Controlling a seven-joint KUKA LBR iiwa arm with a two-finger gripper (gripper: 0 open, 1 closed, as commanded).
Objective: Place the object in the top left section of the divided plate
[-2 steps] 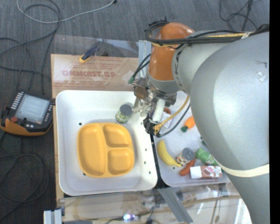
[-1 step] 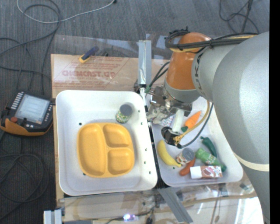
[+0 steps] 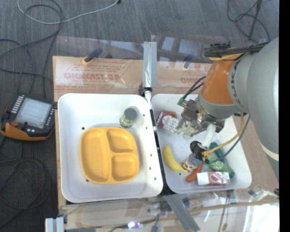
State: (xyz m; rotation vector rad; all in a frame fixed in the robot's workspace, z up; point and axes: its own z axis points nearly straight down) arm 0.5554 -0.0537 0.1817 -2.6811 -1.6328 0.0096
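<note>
The gripper (image 3: 192,129) hangs low over the right bin (image 3: 242,174) among packets, a banana (image 3: 173,158) and a carrot (image 3: 194,173), its opening and any hold indeterminable, so a secure grasp should be confirmed before carrying to the yellow plate (image 3: 108,154) in the left bin (image 3: 68,136).

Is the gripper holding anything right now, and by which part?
Cannot be told. The gripper is low in the right bin, near the banana.

Robot lab — teach pendant (image 3: 28,117), loose cables (image 3: 41,13), carpet.
</note>
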